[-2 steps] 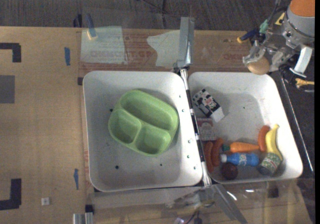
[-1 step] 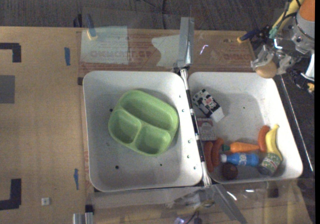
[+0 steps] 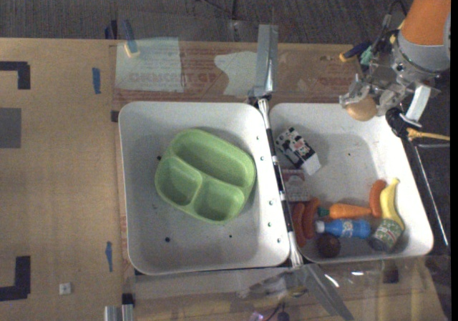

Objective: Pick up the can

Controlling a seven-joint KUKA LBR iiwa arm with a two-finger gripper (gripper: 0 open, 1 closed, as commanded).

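Near edge of right bin: can sits in the near-right corner, tilted on its side, greenish label, touching or just beside the near wall. Just left of it a blue bottle lies flat, white cap pointing left, its far end against the can. A dark round fruit, plum-like, sits in front of the bottle near the bin's near wall. Left of that, a red-orange sausage-like piece lies along the divider side.

One step back: a carrot lies flat just behind the bottle, roughly parallel to it. A banana stands right of the carrot, curved, just behind the can. A small orange-red piece is touching the banana's left side. A small flat packet rests near the divider.

Mid bin: a black-and-white box lies skewed, apart from the near cluster.

Left bin: a green divided plate, three compartments, sits roughly centred, rotated.

Far right: arm, orange band visible, is over the right bin's far-right corner. Gripper is above the far rim, well apart from the can. A tan, egg-like round object sits at the fingertips and looks pinched between them, off the bin floor. Can't confirm both contact faces at this resolution.

Beyond the bins: a clear plastic sheet lies on the bench, cables on the floor.
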